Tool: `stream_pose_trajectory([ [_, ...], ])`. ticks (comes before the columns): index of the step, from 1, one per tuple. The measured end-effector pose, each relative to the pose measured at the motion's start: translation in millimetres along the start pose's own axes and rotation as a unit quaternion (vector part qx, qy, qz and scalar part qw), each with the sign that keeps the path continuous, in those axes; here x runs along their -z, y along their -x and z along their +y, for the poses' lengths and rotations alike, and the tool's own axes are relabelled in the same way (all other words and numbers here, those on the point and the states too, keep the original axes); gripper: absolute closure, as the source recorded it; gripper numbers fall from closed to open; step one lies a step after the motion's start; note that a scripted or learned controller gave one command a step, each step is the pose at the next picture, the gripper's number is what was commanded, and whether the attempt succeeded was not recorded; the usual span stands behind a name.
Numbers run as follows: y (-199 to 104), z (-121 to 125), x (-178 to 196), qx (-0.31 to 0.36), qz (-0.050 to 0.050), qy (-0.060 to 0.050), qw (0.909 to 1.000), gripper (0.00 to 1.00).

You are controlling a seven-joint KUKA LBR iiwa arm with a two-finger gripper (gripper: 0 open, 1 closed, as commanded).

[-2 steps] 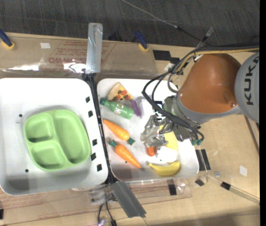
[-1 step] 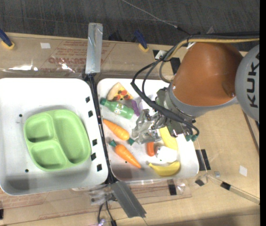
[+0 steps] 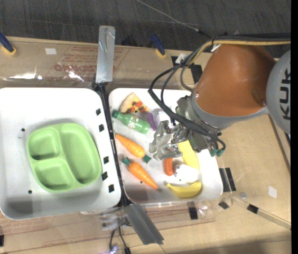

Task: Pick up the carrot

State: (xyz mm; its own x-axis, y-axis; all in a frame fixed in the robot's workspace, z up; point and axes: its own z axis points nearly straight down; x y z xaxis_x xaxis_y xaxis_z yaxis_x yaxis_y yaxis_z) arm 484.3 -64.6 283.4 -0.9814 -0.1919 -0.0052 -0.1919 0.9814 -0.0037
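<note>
Carrot was the target, and two of them lay in the right bin (image 3: 118,97): an upper carrot (image 3: 129,145) slanting near the bin's left wall, and a lower carrot (image 3: 140,174) just below it, its green top toward the upper left and its tip toward the banana. The claw (image 3: 162,144) hung just right of the upper carrot's thick end, over the middle of the bin. Whether it stood apart or together could not be told, since its metal parts blurred into the clutter beneath; nothing was seen held in it.

Just beside the claw lay a yellow block (image 3: 189,155), a small orange-and-white piece (image 3: 171,167) and a banana (image 3: 185,189) along the bin's lower wall. Farther up were a green bottle (image 3: 133,122) and a pizza slice (image 3: 132,104). The left bin (image 3: 1,142) held a green divided plate (image 3: 64,155), well apart from the work, and both bins sat on the desk (image 3: 254,157).

To do the step well, the claw would probably need to shift left until it was centred over one carrot's thicker half, then turn so it closed across the carrot's width, not along its length. The upper carrot looked nearer; the lower one seemed to have more bare floor around it. The descent should keep off the green bottle and the bin wall.
</note>
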Motion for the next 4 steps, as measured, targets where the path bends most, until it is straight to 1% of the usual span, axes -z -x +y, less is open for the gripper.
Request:
stream_pose_trajectory([
  [1,1.3,0.0,10.3,0.002,-0.001,-0.001,1.0,1.0],
  [2,5.8,29.3,43.7,0.099,0.0,0.001,0.995,1.0],
  [3,16.2,54.8,21.2,0.157,0.002,0.002,0.9877,1.0],
  [4,24.6,82.4,-3.7,0.437,0.002,0.003,0.8994,1.0],
])
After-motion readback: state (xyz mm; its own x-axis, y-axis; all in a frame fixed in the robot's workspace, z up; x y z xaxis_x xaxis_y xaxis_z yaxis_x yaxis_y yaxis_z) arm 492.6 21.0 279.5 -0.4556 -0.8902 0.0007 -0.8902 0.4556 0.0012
